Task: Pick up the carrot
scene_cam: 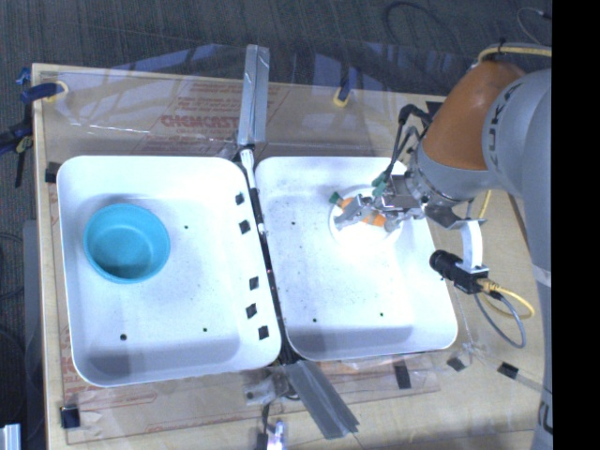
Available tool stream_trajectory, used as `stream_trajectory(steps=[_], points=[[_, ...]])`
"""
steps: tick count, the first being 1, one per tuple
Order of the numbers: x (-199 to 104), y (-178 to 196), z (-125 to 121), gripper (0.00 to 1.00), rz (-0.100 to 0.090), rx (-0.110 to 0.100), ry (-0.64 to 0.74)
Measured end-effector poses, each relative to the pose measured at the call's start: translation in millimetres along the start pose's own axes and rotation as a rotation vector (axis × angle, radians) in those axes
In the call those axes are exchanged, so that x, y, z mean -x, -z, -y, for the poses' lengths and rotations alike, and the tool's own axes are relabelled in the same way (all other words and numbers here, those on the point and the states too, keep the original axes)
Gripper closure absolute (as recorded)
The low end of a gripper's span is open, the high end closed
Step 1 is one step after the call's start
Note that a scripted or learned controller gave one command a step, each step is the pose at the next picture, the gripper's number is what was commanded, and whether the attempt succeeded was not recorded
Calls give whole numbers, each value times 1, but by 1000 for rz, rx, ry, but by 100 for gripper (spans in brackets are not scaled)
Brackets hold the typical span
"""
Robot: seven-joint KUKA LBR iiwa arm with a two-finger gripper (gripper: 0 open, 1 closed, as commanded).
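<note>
Two bins of smooth white plastic, the left bin (pixel 150 345) and right bin (pixel 375 336) both faintly speckled; a glossy blue plastic bowl (pixel 127 242); a bench (pixel 487 382) of pale, matt wood; a clear, shiny plastic sheet (pixel 169 101) with red print; a grey metal divider bar (pixel 253 92); the arm (pixel 487 129) in satin grey casing with a glossy orange band

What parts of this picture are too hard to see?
- Carrot: camera view, mostly hidden by the gripper, a bit of orange peeks out.
- Whether it is grasped: too small to tell.
- Arm: cut off by the right edge.
- Blue bowl: too blurry to see what's inside.
</note>
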State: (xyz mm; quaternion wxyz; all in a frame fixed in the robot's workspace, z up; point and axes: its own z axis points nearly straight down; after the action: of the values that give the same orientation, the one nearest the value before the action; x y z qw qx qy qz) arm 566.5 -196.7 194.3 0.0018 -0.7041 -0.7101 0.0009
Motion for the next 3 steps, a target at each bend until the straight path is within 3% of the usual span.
stream_trajectory(steps=[1,2,3], points=[[14,48,-55,0,1,4,-56],[6,-35,-72,0,1,1,122],[14,-95,-37,0,8,15,149]])
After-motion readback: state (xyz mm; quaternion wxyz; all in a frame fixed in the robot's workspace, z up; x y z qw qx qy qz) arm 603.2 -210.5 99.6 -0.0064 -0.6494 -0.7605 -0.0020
